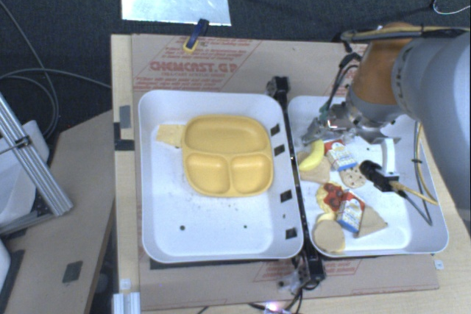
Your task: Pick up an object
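Note:
My gripper [326,130] hangs low over the back left part of the right bin [427,232], right above a yellow banana [314,156] and a small red and white carton [339,156]. Nothing can be seen held in it. Just in front of these lie a tan wedge [316,173], a round cookie [351,176], a red piece of toy food [333,195], a blue and white carton [351,215], a tan slice [373,223] and a round pale bun [328,236].
The left bin [158,232] holds a yellow divided plate [224,155] with a pale yellow slice [169,134] at its left. A black clamp [277,87] sits on the ridge between the bins. My arm covers the back right of the right bin.

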Tool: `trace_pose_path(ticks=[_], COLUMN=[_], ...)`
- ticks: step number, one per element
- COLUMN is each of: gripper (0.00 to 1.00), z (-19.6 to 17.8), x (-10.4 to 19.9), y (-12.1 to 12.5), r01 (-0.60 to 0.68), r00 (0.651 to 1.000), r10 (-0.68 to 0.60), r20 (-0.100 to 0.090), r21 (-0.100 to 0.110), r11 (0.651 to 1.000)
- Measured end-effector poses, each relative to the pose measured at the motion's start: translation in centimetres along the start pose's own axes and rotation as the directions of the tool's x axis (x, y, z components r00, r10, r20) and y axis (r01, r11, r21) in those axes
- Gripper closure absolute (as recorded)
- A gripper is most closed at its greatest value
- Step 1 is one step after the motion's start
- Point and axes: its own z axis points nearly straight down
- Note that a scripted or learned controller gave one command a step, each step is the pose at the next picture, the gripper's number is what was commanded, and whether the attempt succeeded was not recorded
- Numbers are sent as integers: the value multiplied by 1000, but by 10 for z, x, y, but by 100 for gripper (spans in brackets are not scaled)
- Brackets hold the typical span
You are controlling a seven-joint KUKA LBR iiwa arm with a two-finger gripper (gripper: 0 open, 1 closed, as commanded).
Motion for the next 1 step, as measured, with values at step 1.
trace_pose_path(ticks=[1], gripper=[0], z=[4], x=[-1], y=[11], r01=[0], r00=[1000], r10=[0], r20=[-2], r21=[8], r11=[1000])
